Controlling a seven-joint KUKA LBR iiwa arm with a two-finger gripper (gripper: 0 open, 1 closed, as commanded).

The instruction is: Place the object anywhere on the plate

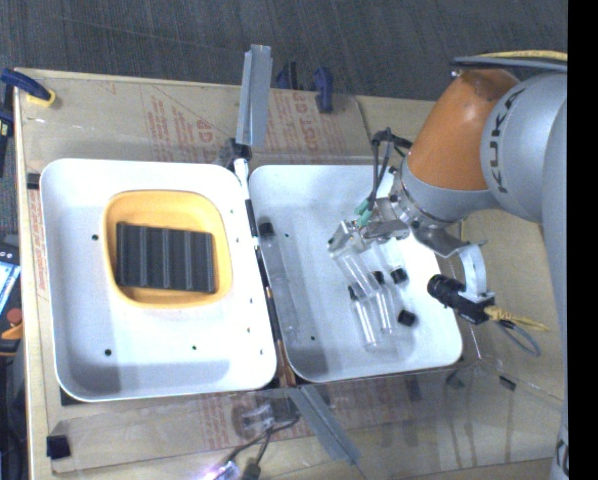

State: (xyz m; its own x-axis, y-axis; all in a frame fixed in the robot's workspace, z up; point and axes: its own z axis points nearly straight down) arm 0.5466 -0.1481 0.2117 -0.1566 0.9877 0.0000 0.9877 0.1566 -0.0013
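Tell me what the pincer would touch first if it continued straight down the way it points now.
Probably the white floor of the right bin: the pincer points down into it. No object is plainly seen under its tips, but depth is unclear.

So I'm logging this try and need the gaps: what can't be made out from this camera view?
- Gripper: the clear fingers blend into the white right bin, so open or shut is unreadable.
- Object to place: too small to pick out among the dark bits by the gripper.
- Arm: cut off by the right edge.
- Yellow plate in the left bin: a dark ridged insert covers its middle.
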